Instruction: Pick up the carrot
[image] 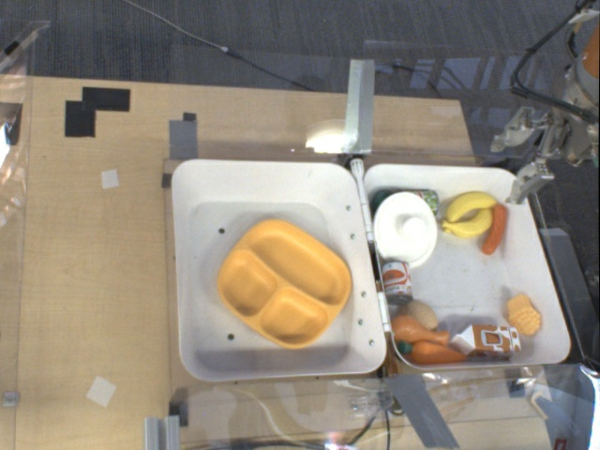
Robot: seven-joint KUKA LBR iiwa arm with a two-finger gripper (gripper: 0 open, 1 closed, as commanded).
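- While poised over right bin's (pixel 553 279) far right corner: gripper (pixel 531 178), fingers' state unclear.
- Carrot (pixel 435 352) at near-left corner, diagonally opposite, well apart.
- Long axis along near wall.

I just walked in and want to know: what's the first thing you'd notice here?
The big yellow divided plate in the left bin stands out most. The right bin is crowded with toy food: a banana at the back, a white cup beside it, and the carrot at the front edge.
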